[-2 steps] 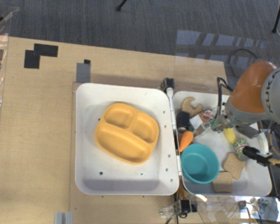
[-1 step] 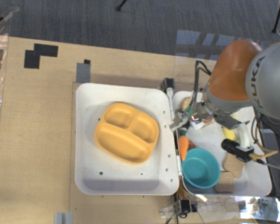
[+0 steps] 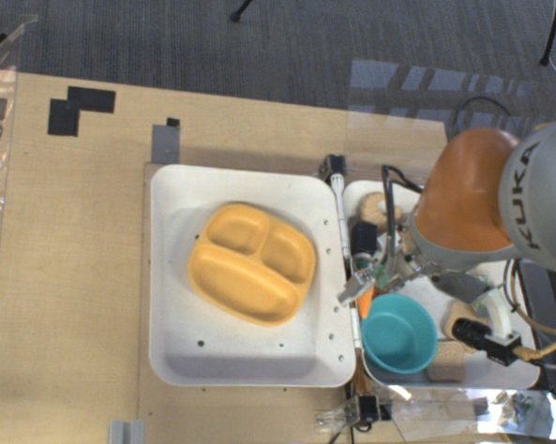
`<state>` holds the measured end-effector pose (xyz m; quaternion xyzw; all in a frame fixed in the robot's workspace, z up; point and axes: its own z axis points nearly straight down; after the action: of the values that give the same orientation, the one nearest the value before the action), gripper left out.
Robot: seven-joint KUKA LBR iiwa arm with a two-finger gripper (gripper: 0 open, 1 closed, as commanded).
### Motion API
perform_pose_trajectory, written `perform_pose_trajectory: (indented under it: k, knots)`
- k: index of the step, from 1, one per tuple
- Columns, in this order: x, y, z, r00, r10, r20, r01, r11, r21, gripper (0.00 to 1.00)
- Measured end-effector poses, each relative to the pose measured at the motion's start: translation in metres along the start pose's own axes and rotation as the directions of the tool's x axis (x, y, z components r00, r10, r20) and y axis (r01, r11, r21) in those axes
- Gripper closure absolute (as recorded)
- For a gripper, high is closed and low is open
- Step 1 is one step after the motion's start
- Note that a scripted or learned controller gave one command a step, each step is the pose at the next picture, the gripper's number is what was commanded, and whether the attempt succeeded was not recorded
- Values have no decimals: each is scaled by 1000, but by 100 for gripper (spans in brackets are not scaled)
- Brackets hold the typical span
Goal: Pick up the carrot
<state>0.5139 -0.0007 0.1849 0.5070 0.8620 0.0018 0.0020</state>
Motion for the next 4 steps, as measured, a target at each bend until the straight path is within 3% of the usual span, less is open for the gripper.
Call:
perform_pose_trajectory:
  k: [1, 2, 3, 4]
  knots:
    - [-97, -39, 49, 998, 70, 4, -70, 998, 5, 0]
    - [-50, 29, -1, 941, 338, 0, -338, 941, -2, 0]
    - [3, 3, 0, 924, 381, -1, -381, 924, 2, 0]
    - [-45, 25, 0, 775, 633, 1, -633, 775, 1, 0]
